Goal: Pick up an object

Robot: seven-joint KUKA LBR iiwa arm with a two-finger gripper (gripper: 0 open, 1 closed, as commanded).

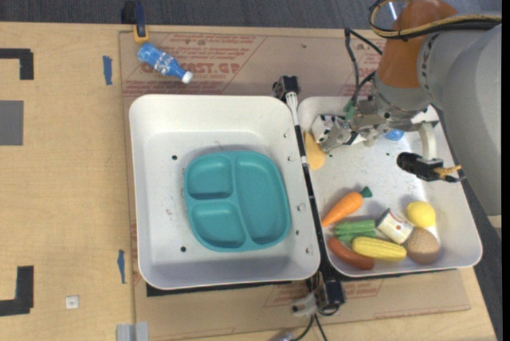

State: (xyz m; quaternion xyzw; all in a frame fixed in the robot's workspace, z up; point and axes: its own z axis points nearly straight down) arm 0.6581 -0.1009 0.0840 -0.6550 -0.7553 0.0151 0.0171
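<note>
My gripper (pixel 329 132) is low in the back left corner of the right bin (pixel 466 240), reaching in from the right. Just in front of it, against the bin's left wall, lies a small yellow-orange piece (pixel 315 154); whether they touch is unclear. Toy foods are heaped at the bin's front: a carrot (pixel 344 206), a green vegetable (pixel 353 229), a corn cob (pixel 378 248), a red sausage (pixel 344 254), a lemon (pixel 421 213), a brown potato (pixel 424 245) and a small white can (pixel 392 225).
The left bin (pixel 151 172) holds a teal divided plate (pixel 236 200). A blue bottle (pixel 162 63) lies on the bench behind that bin. A small blue piece (pixel 394 135) peeks out under the wrist.
</note>
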